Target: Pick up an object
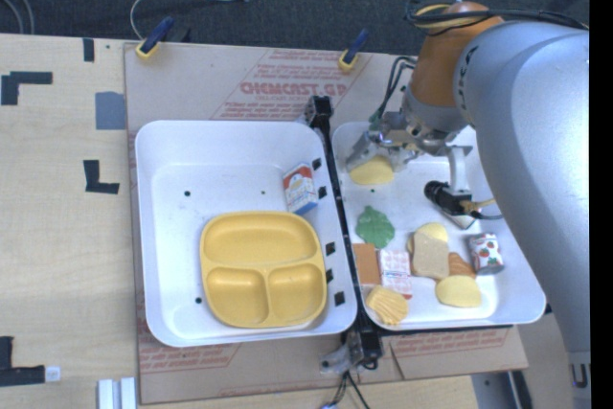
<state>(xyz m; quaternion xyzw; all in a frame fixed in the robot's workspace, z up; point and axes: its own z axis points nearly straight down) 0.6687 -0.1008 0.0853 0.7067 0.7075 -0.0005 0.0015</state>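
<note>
**Two white bins on the counter, with the gripper at 11 o'clock in the right bin**

Left bin (158, 235): a yellow divided tray (263, 268) with one long and two short compartments lies from the centre toward 5 o'clock. A small carton (300, 189), white with blue and red print, stands at 2 o'clock against the wall shared with the other bin, just clear of the tray's rim.

Right bin (517, 306): a pale yellow lump (374, 173), the object nearest the gripper (381, 153), lies at 11 o'clock, directly under the gripper. A green leaf-shaped piece (375, 227) lies at 9 o'clock, apart from the lump. At 7 o'clock a brown block (365, 263) and a white-and-red packet (396, 268) lie side by side and touching, with a ridged yellow piece (388, 305) just below them by the near wall. A pale wedge (430, 251) sits near the centre, a yellow oval (459, 292) lies at 5 o'clock, and a red-and-white box (487, 253) lies at 3 o'clock.

Hidden or unclear: the grey arm (536, 110) covers the right bin's 1 to 3 o'clock side and cuts off its far wall. The gripper overlaps the upper edge of the pale yellow lump, so contact between them cannot be judged. Whether the gripper is spread or closed cannot be told from this angle. A small orange piece between the wedge and the oval is mostly covered. The print on the carton and on the packet is too small to read.
</note>
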